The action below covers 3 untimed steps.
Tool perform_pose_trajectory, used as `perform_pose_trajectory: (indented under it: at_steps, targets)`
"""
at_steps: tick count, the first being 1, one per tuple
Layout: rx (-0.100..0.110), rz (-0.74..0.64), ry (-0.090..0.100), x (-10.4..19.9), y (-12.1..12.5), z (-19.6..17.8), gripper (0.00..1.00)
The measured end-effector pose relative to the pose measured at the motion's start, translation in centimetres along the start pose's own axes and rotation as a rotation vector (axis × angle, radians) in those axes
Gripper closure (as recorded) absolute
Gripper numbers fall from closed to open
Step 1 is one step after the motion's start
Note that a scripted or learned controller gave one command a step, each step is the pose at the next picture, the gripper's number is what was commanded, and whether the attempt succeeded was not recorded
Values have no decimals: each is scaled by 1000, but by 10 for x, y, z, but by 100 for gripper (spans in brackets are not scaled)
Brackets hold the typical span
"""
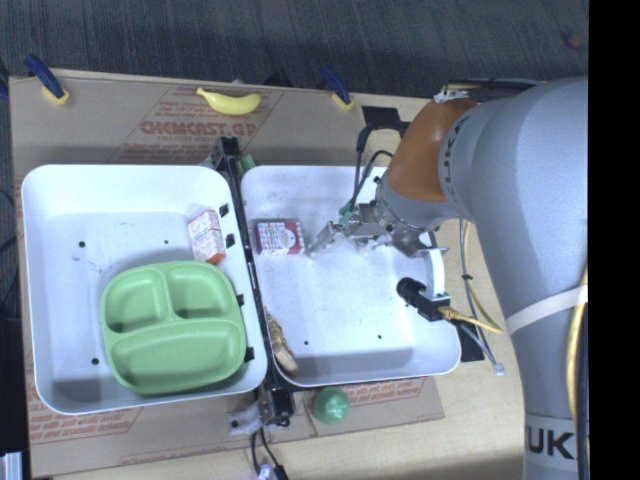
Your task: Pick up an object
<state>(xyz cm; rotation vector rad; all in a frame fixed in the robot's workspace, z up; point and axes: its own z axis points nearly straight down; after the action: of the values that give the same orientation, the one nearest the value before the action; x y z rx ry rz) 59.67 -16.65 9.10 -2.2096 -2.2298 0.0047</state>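
My gripper [326, 236] reaches into the right bin [350, 363] from the right, low over its upper-middle floor. A small red and white packet [278, 236] lies just left of the gripper tip, near the bin's left wall, with a small gap between them. A tan object [281, 349] rests in the right bin's lower-left corner. In the left bin [60, 268] a green divided plate [175, 323] fills the lower half, and a small red and white carton [205, 236] sits near the right wall.
A yellow banana [230, 99] lies on the cardboard behind the bins. A green ball [330, 404] sits on the cardboard in front of the right bin. Blue clamps [46, 78] hold the cardboard's back edge.
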Motion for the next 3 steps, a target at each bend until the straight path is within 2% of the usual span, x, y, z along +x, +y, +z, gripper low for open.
perform_pose_trajectory:
  at_steps: [1, 2, 3]
  targets:
    - [0, -4, 0, 0, 1, -11, 100]
    - [-9, 4, -3, -46, -17, -171, 100]
    - [-5, 4, -1, -45, -18, -168, 0]
